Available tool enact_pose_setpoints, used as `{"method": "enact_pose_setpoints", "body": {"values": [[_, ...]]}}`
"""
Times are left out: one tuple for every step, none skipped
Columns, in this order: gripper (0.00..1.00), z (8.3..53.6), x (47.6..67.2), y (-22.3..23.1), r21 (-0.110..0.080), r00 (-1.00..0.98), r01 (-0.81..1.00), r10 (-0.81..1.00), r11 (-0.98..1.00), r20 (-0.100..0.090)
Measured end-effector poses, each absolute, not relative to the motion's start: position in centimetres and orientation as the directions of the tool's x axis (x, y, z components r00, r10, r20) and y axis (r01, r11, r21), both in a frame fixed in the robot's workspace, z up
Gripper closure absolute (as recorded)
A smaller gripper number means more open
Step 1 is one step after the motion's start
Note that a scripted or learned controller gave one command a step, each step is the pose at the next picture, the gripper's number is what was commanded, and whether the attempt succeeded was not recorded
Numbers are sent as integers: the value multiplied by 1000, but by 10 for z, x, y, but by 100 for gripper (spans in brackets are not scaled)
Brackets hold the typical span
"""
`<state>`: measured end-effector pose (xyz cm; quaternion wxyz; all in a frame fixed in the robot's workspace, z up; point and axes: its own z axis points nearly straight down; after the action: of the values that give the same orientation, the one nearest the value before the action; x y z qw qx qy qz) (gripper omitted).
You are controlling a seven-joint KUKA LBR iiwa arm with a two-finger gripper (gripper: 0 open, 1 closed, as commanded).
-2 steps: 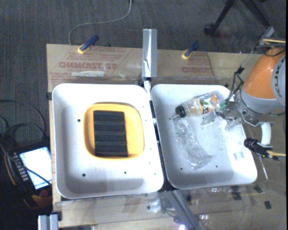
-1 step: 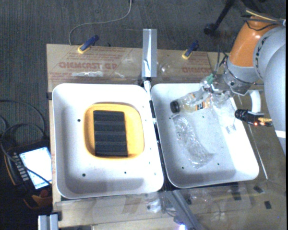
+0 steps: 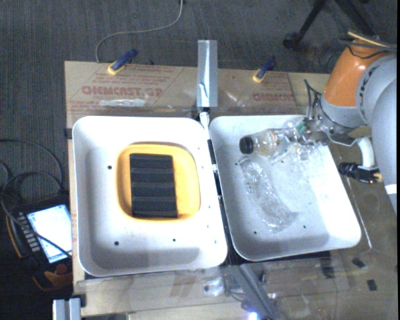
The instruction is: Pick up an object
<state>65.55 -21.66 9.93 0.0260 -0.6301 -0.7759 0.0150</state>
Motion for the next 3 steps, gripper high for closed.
{"method": "enact_pose_setpoints", "body": {"values": [[0,119,657,-222,-51,-172,984,985,173,21],[0,147,656,-207,-45,-65,997,998,66,10],[0,148,659,-223,-46,-61,997,998,62,13]]}}
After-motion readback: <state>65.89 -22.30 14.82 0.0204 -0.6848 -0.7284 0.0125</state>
